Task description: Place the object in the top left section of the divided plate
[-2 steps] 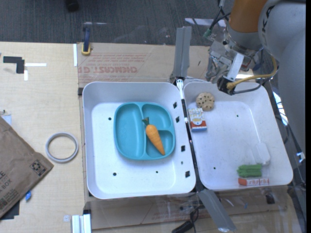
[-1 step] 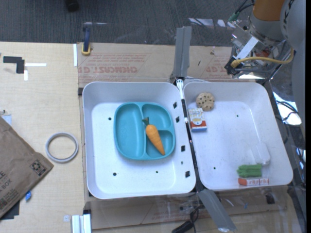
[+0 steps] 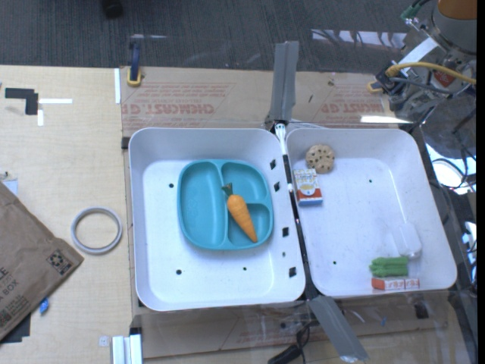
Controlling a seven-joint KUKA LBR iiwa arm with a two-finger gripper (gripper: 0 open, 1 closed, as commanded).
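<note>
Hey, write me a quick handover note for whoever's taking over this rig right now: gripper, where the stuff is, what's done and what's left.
Gripper: the arm is at the top right corner, past the right bin; finger state can't be told.
Things: the carrot lies in the teal divided plate in the left bin, in the lower right section, its green top poking toward the upper right one. Cookie, small carton and green item are in the right bin.
Done: carrot is on the plate.
Left: whether that section is the one meant depends on viewpoint; check.

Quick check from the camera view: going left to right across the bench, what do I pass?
Tape ring → teal plate → carrot → small carton → green item.
</note>
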